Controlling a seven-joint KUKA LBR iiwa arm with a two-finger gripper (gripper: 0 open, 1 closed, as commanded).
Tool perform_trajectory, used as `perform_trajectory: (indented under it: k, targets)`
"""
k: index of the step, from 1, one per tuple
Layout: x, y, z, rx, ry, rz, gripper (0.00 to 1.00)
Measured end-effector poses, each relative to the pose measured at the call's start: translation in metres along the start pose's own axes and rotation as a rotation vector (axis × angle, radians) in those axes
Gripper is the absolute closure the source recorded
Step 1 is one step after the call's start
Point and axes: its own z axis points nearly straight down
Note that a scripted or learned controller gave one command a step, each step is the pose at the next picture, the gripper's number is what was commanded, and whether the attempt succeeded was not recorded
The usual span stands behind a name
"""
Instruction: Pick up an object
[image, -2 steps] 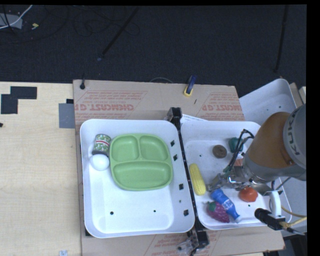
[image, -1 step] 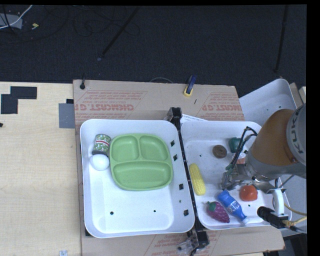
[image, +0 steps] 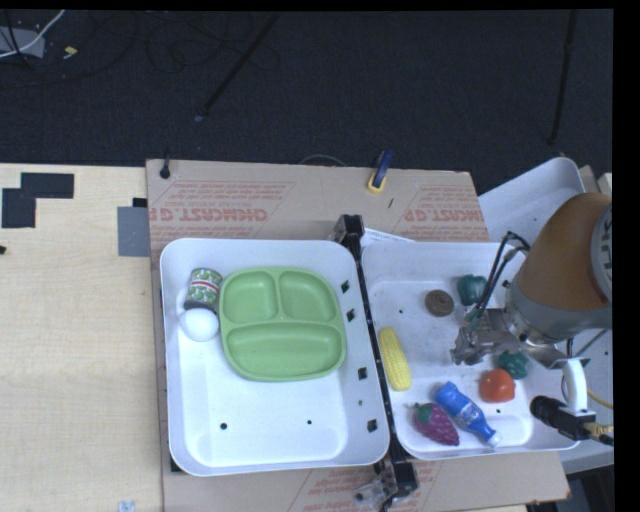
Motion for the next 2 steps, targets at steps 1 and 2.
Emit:
perform_trajectory:
  k: [1,2]
  targets:
    - [-0.011,-0.005,-0.052,-0.002,-0.001,0.005,1.0]
    - [-0.011,-0.004,-0.087,-0.002,0.0,0.0,1.0]
